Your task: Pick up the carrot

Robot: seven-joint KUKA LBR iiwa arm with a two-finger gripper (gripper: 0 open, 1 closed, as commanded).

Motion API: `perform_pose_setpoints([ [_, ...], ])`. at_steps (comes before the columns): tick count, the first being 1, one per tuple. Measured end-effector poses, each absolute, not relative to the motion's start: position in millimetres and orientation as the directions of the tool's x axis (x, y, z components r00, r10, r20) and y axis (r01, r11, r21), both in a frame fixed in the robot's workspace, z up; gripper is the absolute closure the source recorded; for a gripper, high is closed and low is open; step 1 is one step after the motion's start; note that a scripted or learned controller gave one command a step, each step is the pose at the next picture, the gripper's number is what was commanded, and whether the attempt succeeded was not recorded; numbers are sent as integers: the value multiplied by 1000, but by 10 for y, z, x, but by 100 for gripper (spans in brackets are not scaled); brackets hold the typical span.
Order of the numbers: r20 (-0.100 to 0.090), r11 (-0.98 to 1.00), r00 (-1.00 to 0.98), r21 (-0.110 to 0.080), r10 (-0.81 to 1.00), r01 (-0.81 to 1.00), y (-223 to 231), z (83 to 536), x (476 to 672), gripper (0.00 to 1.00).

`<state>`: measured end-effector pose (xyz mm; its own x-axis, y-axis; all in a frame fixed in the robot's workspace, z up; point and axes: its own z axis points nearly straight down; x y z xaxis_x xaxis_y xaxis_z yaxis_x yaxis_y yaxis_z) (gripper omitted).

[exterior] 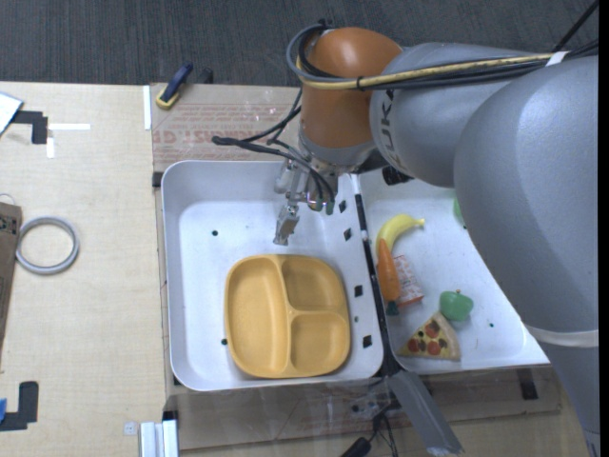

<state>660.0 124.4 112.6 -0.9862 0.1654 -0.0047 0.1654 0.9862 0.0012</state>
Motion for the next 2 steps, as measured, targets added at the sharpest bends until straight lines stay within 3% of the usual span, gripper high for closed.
perform_pose_setpoints([
  [1, -3, 998, -998, 0, 61, 61, 1105, 1244, 6222, 0],
  [2, -4, 996, -996, 1, 93, 93, 1229, 1082, 6523, 0],
])
